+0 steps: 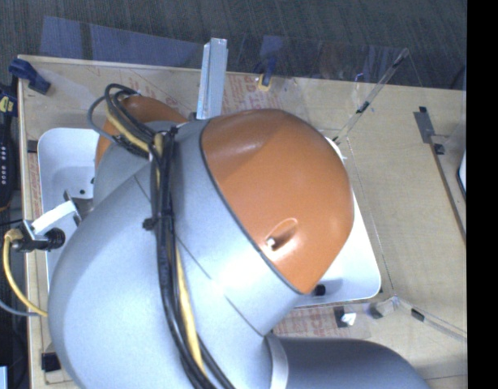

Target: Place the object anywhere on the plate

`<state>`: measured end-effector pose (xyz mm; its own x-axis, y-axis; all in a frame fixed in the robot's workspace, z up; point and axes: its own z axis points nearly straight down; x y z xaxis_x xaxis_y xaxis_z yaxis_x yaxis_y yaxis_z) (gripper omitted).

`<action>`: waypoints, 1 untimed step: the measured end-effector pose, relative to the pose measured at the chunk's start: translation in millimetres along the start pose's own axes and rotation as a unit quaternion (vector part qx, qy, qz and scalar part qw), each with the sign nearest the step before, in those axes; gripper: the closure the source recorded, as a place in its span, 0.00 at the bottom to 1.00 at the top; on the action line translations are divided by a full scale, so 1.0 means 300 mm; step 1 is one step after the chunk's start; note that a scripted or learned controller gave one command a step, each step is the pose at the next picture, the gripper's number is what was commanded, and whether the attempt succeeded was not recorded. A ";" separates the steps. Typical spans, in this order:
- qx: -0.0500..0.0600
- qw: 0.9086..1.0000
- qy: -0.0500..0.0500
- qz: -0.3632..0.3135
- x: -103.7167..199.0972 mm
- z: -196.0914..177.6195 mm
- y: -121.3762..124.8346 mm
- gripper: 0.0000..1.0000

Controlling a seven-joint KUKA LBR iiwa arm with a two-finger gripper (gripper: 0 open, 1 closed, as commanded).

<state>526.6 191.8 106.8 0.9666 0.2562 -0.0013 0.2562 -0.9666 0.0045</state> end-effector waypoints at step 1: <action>0.002 1.000 0.000 0.011 -0.048 -0.335 0.121 0.00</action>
